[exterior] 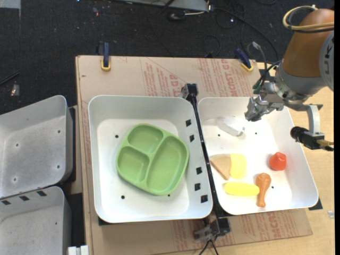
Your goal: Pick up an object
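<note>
Your gripper [254,113] hangs over the right bin [303,193] near its far edge, just beside a clear plastic piece [232,126]; you cannot tell its state. Toward the near edge lie a tan wedge [220,165], yellow block [238,165], yellow piece [241,189], drumstick [262,187] and red object [278,161]. The left bin [103,110] holds a green tray [153,158].

Right white bin's [297,142] middle is open floor; toys crowd its near edge, and the green divided plastic plate [153,158] hogs the left white bin [101,142].
</note>
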Controlling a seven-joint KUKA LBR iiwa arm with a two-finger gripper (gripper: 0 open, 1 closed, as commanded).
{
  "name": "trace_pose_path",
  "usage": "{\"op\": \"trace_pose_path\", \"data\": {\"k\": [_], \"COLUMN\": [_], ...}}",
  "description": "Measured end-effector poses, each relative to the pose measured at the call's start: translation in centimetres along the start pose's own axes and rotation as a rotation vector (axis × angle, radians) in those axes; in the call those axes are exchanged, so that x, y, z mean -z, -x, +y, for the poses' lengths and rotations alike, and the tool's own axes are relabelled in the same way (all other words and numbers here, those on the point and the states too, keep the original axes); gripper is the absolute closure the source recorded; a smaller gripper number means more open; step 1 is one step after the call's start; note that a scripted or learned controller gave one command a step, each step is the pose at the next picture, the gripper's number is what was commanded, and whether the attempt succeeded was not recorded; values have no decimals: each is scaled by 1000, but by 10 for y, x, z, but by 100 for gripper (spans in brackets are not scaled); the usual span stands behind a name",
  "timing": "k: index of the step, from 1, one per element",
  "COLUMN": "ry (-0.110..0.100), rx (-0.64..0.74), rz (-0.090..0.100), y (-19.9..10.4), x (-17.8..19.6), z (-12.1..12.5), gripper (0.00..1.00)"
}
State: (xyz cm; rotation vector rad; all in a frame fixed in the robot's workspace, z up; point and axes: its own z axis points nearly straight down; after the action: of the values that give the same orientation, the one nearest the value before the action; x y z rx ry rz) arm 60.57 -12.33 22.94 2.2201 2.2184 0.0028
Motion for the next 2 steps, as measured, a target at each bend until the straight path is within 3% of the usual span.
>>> {"op": "trace_pose_path", "data": {"k": [1,2], "ry": [3,-4], "rx": [3,8], "rz": [-1,1], "y": [0,-58], "x": [46,30], "z": [1,9], "gripper": [100,100]}}
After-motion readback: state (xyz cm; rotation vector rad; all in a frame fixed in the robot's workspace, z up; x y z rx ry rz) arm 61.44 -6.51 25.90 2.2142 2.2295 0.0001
